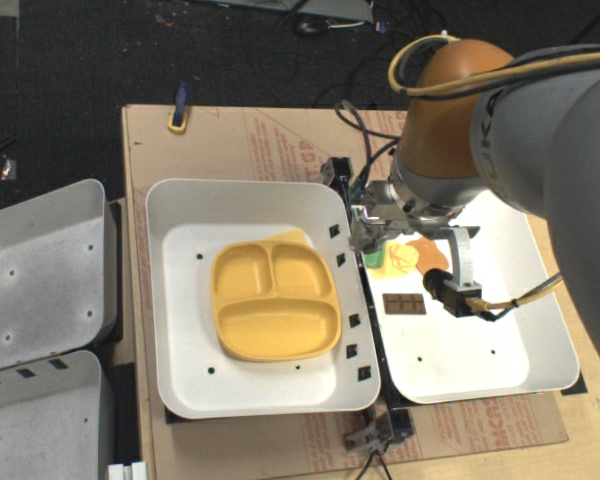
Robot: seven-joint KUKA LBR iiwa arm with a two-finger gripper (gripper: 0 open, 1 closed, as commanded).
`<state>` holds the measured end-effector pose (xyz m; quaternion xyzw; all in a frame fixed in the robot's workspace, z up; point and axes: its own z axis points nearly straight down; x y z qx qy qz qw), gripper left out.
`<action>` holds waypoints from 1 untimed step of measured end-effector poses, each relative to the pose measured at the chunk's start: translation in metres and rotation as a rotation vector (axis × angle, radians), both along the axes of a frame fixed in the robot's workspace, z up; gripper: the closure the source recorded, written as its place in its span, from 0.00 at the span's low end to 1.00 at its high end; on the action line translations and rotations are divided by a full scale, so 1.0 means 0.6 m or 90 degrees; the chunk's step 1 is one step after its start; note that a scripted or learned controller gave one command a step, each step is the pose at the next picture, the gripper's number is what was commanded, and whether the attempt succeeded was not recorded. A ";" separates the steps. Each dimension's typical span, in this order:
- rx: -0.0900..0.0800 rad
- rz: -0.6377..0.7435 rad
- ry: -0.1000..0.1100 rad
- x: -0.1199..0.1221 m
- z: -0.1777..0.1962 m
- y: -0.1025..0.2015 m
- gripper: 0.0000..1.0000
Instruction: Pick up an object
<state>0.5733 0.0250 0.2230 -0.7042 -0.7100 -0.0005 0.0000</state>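
Poised low over the right shallow white bin (pixel 540 368), the pincer (pixel 375 236), its grip impossible to tell, hangs above small green (pixel 373 259), yellow (pixel 404 258) and orange items (pixel 432 255), apparently lining up a pick.

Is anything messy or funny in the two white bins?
Nothing looks spilled or broken. The yellow divided tray lies flat in the left bin, turned a little askew to its walls. In the right bin, a brown chocolate-bar piece and small green, yellow and orange items sit bunched under the gripper.
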 end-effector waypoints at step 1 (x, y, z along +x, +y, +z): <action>0.000 -0.001 -0.001 0.044 -0.004 0.071 1.00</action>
